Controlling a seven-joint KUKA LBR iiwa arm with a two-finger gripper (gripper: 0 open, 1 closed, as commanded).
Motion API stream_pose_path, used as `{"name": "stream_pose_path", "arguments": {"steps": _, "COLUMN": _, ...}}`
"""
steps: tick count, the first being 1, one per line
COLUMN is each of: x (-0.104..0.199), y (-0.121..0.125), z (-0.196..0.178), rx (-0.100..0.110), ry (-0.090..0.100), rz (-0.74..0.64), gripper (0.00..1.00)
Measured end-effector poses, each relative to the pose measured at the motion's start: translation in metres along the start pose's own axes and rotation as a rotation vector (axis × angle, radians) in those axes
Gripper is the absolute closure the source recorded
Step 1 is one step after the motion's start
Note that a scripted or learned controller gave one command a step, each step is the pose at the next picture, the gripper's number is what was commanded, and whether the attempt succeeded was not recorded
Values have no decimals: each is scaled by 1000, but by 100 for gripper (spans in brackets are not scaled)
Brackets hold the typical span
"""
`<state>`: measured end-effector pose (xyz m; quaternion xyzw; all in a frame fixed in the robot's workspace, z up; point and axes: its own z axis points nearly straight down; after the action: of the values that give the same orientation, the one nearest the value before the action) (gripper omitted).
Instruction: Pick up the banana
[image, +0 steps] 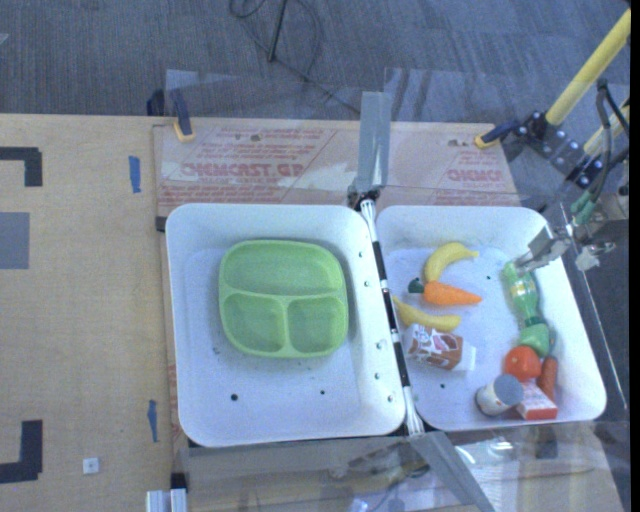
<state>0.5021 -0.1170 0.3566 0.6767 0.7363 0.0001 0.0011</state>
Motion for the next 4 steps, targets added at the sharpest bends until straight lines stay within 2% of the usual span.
{"name": "stream_pose_path", "arguments": {"steps": 1, "x": 56, "y": 80, "z": 97, "rx": 1, "ry": 1, "rz": 3, "gripper": 0}}
{"name": "stream_pose_path", "arguments": {"steps": 2, "x": 12, "y": 119, "z": 194, "rx": 2, "ry": 2, "rz": -308, "gripper": 0}}
{"name": "stream_pose_path", "arguments": {"steps": 3, "x": -32, "y": 149, "z": 269, "rx": -6, "ry": -1, "rz": -232, "gripper": 0}}
{"name": "stream_pose_path", "arguments": {"steps": 4, "x": -32, "y": 152, "z": 256, "rx": -14, "ry": -6, "rz": -233, "gripper": 100}}
